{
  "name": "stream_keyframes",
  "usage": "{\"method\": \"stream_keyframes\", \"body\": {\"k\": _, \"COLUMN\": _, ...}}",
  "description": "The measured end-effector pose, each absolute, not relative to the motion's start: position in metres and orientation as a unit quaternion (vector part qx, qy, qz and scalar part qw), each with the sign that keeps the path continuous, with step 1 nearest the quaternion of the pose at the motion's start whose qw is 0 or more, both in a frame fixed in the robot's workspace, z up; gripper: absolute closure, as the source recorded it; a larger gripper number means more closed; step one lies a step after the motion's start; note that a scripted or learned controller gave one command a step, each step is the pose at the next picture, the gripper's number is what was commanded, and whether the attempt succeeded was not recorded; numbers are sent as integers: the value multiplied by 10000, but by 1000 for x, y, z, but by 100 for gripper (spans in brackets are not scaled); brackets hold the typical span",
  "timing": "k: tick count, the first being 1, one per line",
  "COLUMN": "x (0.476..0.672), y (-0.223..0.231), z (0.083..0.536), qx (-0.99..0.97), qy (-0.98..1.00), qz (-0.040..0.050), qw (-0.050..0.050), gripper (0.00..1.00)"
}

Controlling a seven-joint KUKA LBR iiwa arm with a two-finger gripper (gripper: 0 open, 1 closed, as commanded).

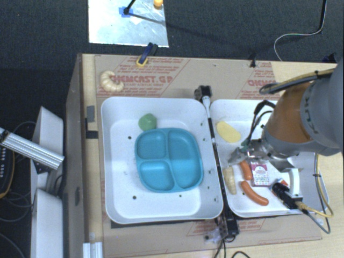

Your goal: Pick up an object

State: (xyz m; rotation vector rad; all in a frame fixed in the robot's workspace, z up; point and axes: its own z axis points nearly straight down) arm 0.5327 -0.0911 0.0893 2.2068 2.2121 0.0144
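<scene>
Right bin, front half: an upper orange sausage [246, 170] lies slanted on the floor of the right bin [239, 113], just under my gripper.
Gripper: my gripper [243, 155] hangs over the middle of that bin, right above the sausage's upper end. I cannot tell whether it is parted or closed, nor whether it touches the sausage.
Beside it: a small pink-and-white carton [260, 174] lies just right of the sausage.
Front edge: a lower orange sausage [255, 194] lies slanted near the bin's front wall.
Left of them: a pale stick [230, 180] lies near the wall between the bins.
Back of bin: a yellow piece [228, 132] lies apart from the rest.
Left bin: the left bin [115, 144] holds a blue divided plate [169, 160], with a green ball [147, 122] at the plate's back left corner.
</scene>
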Motion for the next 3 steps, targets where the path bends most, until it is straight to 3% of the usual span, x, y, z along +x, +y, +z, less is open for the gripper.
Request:
{"method": "stream_keyframes", "body": {"k": 1, "x": 535, "y": -93, "z": 102, "qx": 7064, "qy": 7077, "qz": 59, "qw": 109, "gripper": 100}}
{"method": "stream_keyframes", "body": {"k": 2, "x": 534, "y": -93, "z": 101, "qx": 7065, "qy": 7077, "qz": 48, "qw": 101, "gripper": 0}}
{"method": "stream_keyframes", "body": {"k": 3, "x": 534, "y": -93, "z": 111, "qx": 7060, "qy": 7081, "qz": 54, "qw": 106, "gripper": 100}}
